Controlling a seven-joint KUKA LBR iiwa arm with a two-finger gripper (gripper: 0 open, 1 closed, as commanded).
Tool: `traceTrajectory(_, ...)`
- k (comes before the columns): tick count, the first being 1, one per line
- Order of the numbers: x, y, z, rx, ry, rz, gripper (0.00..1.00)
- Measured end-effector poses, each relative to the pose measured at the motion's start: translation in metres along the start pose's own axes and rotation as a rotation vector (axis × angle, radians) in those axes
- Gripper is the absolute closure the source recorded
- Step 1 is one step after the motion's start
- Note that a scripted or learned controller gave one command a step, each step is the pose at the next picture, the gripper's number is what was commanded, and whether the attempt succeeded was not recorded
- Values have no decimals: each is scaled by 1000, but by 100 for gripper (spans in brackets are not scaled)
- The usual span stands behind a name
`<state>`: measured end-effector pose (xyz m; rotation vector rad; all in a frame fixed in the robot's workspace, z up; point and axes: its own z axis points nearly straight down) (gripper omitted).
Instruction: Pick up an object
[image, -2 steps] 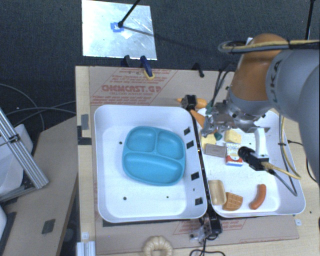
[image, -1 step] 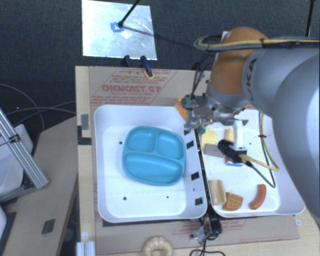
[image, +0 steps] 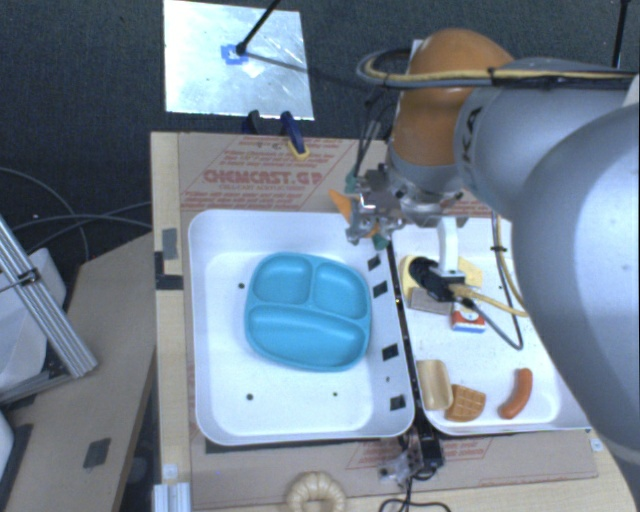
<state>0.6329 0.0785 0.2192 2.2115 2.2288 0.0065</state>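
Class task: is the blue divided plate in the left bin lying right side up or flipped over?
Right side up. The blue divided plate shows its three recessed compartments facing upward.

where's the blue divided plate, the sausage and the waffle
blue divided plate (image: 308, 310), camera view, on the ridge where its compartments meet
sausage (image: 516, 393), camera view, on the middle of its length
waffle (image: 465, 402), camera view, on the centre of its top face
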Motion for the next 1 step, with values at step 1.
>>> traceTrajectory(1,4,2,-15,2,-1,2,100)
